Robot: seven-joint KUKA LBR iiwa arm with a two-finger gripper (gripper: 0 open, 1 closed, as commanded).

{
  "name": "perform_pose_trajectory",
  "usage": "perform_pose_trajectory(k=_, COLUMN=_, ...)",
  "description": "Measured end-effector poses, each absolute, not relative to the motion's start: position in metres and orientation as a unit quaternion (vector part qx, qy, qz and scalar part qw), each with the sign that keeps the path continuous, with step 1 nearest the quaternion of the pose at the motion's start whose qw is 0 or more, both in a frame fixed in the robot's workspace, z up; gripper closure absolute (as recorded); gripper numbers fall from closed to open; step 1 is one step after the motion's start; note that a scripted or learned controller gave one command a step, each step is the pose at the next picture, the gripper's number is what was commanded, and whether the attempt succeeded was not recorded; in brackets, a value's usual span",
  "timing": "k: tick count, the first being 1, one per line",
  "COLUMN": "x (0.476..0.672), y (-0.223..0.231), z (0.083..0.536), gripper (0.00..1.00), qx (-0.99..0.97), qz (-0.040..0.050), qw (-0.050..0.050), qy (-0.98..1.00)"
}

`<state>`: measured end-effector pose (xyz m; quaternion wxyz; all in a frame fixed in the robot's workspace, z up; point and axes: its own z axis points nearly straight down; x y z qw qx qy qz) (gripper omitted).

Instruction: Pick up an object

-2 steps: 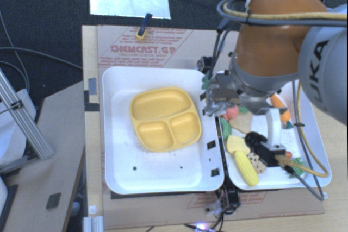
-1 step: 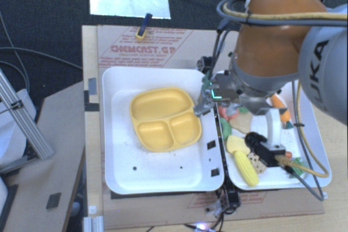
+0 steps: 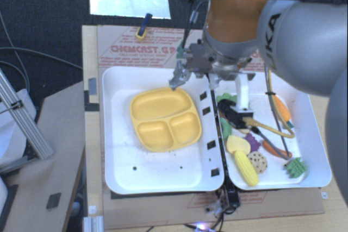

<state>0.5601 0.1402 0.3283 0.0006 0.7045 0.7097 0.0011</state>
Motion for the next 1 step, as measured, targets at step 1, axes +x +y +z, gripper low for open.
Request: perform_pose_trajectory(k=1, x=0.6011, y=0.1412, z=0.3182, gripper=0.0, qx=0.705, qz=0.001, qw=0.001, qy=0.709)
